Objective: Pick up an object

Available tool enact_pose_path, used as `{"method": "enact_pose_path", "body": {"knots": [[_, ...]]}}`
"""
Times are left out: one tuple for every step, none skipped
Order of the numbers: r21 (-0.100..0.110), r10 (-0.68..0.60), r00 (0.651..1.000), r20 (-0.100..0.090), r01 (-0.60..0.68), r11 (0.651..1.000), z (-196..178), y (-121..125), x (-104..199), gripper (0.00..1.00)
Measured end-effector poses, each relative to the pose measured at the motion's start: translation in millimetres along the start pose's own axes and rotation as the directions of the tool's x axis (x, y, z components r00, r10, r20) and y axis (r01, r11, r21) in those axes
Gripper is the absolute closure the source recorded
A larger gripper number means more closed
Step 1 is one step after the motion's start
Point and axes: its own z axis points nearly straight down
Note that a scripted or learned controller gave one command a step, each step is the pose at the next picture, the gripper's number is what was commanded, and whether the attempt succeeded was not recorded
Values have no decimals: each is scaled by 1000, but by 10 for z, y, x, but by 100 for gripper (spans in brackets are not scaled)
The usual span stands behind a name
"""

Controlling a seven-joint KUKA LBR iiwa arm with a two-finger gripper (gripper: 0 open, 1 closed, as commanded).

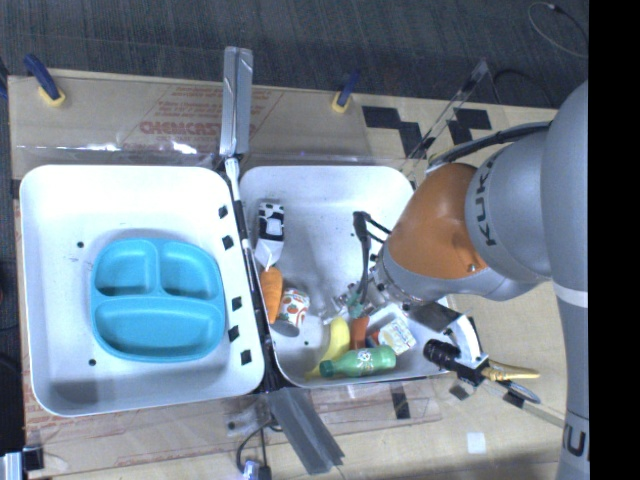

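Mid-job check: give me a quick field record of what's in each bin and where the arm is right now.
left bin: blue divided tray
right bin: carrot, banana, green bottle, black-and-white item, small cup
clutter: gathered in the near part of the right bin
arm: reaching down over the right bin from the right
tool: low among the items near the banana; grip state cannot be told

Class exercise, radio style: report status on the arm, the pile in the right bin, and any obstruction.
Gripper down in right bin, over the pile. Banana, green bottle, carrot lie loose. Nothing seen held. Items crowded together.
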Motion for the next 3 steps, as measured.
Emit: {"method": "enact_pose_path", "body": {"knots": [[4,-11,1000,-2,11,1000,-896,553,667,100],[1,-18,1000,0,18,1000,-1953,923,743,100],[-1,-187,982,1,187,982,-2489,717,670,100]]}}
